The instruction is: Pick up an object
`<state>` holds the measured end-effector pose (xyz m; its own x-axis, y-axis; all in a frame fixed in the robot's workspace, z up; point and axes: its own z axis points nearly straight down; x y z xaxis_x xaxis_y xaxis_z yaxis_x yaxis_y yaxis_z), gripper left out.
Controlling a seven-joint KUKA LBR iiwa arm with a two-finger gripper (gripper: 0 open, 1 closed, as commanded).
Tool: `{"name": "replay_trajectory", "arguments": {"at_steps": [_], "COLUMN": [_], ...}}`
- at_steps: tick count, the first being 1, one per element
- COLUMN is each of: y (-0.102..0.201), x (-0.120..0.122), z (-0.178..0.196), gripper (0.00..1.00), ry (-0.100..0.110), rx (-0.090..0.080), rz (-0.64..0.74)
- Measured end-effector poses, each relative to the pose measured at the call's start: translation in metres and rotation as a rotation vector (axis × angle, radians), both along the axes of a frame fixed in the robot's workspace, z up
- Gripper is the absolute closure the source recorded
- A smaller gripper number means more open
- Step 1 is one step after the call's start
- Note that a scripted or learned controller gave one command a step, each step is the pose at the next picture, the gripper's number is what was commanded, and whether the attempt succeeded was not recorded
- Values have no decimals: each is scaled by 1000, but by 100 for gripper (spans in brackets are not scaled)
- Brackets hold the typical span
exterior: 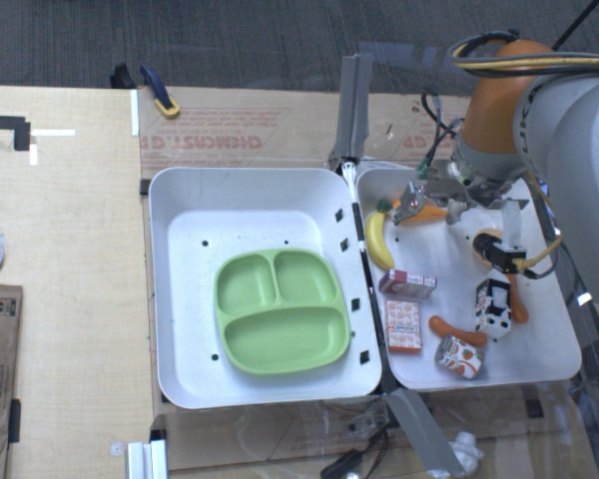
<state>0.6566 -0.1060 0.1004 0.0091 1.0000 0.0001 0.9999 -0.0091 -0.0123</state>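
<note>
**Orange elongated object in the right bin, beside the end effector**

**Containers.** Two shallow white bins stand side by side on the pale wooden table.
- The left bin holds one light green plastic plate with three compartments, lying flat near the bin's middle.
- The right bin holds the orange elongated object at its far end.
- A yellow banana lies along the right bin's left wall.
- Below the banana are a small pink-and-white carton and a flat orange-and-white packet.
- An orange sausage-shaped piece and a tipped orange-and-white can lie near the front edge.
- A black-and-white spotted toy figure lies to their right.

**Hidden or unclear.**
- The arm covers the far right part of the right bin.
- The orange elongated object is partly covered by the wrist, so its full shape cannot be made out.
- A second orange piece shows only as a strip behind the spotted toy.
- Whether the end effector is open or closed cannot be determined.

**Relative position.** The end effector sits low over the far left corner of the right bin. The orange elongated object lies just beside it, towards the arm. Whether the two touch cannot be determined. The banana's upper end is near the end effector, on its table-front side.
</note>
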Motion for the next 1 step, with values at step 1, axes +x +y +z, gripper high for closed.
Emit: {"name": "replay_trajectory", "arguments": {"at_steps": [1], "y": [-1], "x": [0], "z": [10], "gripper": [100], "ry": [-1], "rx": [-1], "rz": [1]}}
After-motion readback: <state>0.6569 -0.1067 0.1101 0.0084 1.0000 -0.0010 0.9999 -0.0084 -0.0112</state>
